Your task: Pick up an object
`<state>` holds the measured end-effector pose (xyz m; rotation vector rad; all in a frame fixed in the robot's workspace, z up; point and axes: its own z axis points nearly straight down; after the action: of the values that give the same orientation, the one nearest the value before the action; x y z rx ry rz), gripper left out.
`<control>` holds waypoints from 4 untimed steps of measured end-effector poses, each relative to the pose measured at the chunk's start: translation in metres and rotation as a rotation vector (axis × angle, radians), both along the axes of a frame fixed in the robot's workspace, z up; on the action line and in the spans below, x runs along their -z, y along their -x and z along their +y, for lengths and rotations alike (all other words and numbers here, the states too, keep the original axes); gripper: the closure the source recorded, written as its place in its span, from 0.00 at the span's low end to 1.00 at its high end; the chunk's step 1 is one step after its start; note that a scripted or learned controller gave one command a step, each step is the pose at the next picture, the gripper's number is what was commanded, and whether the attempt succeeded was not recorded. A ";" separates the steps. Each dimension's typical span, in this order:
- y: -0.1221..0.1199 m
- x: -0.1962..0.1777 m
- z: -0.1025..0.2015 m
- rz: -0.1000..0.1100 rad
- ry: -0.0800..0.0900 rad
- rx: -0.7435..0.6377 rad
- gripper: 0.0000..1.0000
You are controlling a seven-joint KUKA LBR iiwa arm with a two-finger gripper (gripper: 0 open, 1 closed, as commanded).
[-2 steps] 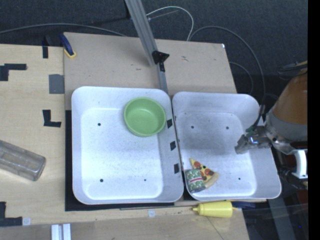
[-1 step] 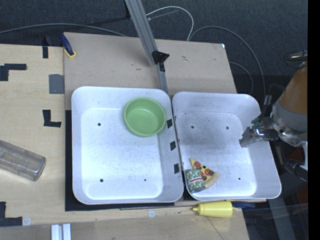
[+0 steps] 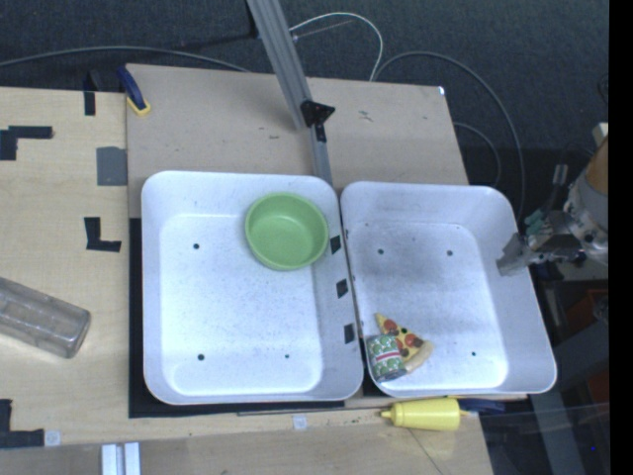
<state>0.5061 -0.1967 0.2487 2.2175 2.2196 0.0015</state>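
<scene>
While the gripper [image 3: 516,255], whose state I cannot tell, hangs at the right bin's [image 3: 485,206] right rim, approach seems underway: next, reach the pizza-slice toy [image 3: 399,346] near its front-left corner.

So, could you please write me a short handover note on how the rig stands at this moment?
Tool: at the right rim of the right shallow white bin, above its edge, with nothing seen held; whether it is open or shut cannot be told.
Things: a round green plastic bowl sits at the back of the left shallow white bin. A small colourful pizza-slice toy lies in the front left corner of the right bin. A yellow plastic bottle lies on the bench outside the bins, in front of the right one.
Done: nothing picked up yet.
Left: choose an object, grasp and lift it.
</scene>
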 end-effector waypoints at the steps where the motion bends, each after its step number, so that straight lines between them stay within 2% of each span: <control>1: -0.002 0.012 0.047 0.005 -0.003 -0.004 1.00; 2: -0.008 0.025 0.100 0.007 -0.004 -0.006 1.00; 4: -0.018 0.007 0.208 0.005 -0.004 -0.007 1.00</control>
<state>0.5239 0.0113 0.2416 2.2138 2.2321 0.0006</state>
